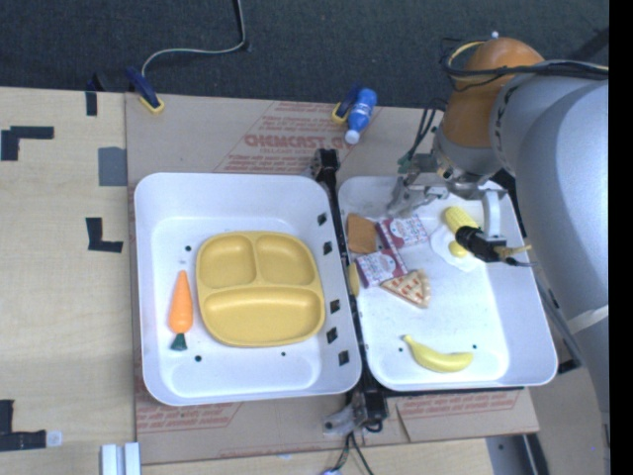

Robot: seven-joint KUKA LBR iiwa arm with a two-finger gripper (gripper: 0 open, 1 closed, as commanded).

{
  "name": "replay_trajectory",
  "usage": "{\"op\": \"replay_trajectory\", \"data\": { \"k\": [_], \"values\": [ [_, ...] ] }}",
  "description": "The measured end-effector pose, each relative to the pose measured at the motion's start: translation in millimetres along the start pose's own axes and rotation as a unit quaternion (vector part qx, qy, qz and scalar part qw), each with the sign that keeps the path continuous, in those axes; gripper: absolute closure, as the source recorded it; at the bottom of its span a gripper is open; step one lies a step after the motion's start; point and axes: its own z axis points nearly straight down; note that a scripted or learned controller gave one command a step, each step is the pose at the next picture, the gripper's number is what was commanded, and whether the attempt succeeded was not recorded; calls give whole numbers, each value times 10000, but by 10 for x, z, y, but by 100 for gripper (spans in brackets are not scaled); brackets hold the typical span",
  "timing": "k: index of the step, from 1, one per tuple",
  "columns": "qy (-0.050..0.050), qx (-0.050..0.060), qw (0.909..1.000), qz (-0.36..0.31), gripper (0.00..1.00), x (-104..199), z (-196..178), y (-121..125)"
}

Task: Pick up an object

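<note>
Where cardboard [287, 137] shows, "CHEMCAST" reads.

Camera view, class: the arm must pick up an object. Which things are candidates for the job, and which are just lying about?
Candidates, right bin:
banana
pizza slice
red-and-white packets
pincer above them

Lying about:
yellow divided plate and carrot, left bin
blue-capped bottle on the cardboard

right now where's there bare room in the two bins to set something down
Left bin: bare strips behind the yellow tray and along the front wall; the carrot crowds its left side. Right bin: open floor between the pizza slice and banana. Its back is crowded with packets under the hand.
</note>
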Motion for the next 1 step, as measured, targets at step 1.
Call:
{"op": "replay_trajectory", "data": {
  "k": [1],
  "values": [
    [-2,6,10000,-1,0,-1,6,-3]
  ]
}}
